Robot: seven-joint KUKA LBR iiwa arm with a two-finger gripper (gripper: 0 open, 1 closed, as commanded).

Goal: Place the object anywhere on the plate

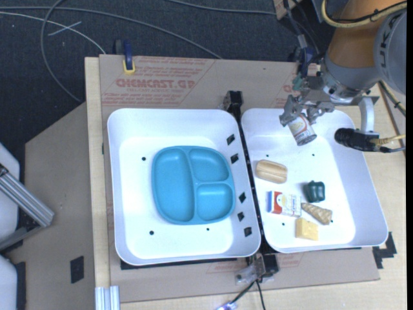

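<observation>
Blue plastic marks the goal: a three-compartment plate (193, 185) lying flat in the middle of the left bin (122, 173), with nothing on it. Over the right bin (368, 192), toward its twelve o'clock edge, the pincer (299, 123) hangs from the grey and orange arm and appears clenched on a small can (302, 132) with a red and white label, which tilts between the fingers and looks lifted clear of the bin floor.

Lower in the same bin lie a bread roll (271, 170), a dark green pepper-like piece (315, 190), a small red and white carton (283, 203), a tan wedge (317, 212) and a yellow cheese block (307, 229), all well apart from the pincer.

The step in hand, as I judge it, is the carry across to the plate, roughly toward eight o'clock from the pincer. Doing it well means keeping the can high enough to pass over the raised rims and the black clips (235, 163) where the bins meet. The can hangs askew, so a smooth, unhurried traverse suits it. Release should come low over one compartment, preferably the large one at nine o'clock of the plate, since a round can dropped from height may roll off.
</observation>
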